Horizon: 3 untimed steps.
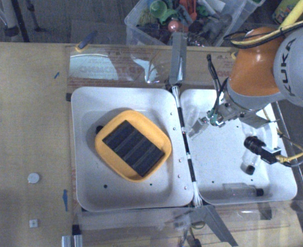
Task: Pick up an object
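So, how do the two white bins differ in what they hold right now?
The left bin holds one large yellow object with a dark ribbed top, lying at a slant; the right bin holds small things, a clear tube near its front edge among them. The arm hangs over the right bin, not over the left bin. Both are shallow, white and set side by side.

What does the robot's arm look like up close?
The arm is fat, round and grey, with a bright orange band and black KUKA letters on its side. Thin dark cables run down to the end effector, a small metal part with a bit of green.
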Each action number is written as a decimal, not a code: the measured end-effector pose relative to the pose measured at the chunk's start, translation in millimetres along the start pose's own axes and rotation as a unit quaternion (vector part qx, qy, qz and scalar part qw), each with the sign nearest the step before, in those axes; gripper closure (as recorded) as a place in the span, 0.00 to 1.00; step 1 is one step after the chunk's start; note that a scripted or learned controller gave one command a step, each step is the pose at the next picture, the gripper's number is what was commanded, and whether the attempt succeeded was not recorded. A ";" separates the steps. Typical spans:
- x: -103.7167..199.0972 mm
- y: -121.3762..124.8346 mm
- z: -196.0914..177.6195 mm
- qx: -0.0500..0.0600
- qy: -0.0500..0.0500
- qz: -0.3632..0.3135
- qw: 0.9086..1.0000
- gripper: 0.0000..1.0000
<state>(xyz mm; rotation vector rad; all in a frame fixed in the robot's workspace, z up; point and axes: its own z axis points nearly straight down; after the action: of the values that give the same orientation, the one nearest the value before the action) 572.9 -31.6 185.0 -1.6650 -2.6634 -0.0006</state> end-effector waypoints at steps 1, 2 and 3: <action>-7.1 45.2 -43.4 -0.003 -0.003 -0.143 0.990 0.00; -10.8 -22.2 -1.5 0.001 0.001 -0.009 1.000 0.00; -46.4 49.9 -0.7 -0.002 -0.002 -0.014 1.000 0.00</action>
<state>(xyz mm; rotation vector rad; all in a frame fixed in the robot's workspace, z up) 638.1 -51.4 185.6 -1.6301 -2.6911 -0.0027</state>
